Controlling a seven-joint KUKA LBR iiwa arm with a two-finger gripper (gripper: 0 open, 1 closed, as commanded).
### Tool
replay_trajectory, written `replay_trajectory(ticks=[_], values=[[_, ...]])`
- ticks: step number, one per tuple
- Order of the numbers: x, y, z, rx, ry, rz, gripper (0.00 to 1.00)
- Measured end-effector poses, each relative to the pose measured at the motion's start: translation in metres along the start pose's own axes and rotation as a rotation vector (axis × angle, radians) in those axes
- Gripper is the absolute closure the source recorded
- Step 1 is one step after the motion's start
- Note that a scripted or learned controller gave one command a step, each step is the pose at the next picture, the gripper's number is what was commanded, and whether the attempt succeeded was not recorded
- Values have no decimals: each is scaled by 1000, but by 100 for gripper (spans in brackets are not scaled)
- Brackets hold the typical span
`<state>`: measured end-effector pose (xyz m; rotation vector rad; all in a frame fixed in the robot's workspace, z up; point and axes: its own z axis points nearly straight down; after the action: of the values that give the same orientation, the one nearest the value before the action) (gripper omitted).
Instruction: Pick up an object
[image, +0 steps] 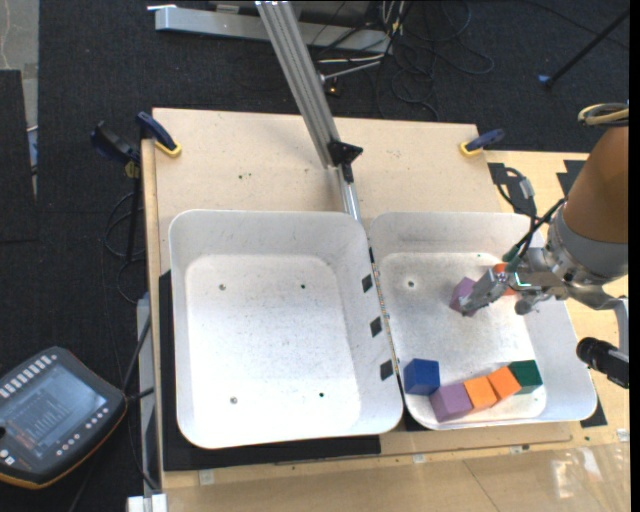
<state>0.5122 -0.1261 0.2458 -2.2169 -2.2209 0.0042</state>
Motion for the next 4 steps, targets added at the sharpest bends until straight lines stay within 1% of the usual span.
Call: replay_trajectory(ticks=[1,2,3,4], values=[[0,1,-2,-4,-1,2,0],[-4,-3,61,2,1,4,0],[-2,-8,105,1,1,3,0],[-2,-8,152,-4,-1,3,0]])
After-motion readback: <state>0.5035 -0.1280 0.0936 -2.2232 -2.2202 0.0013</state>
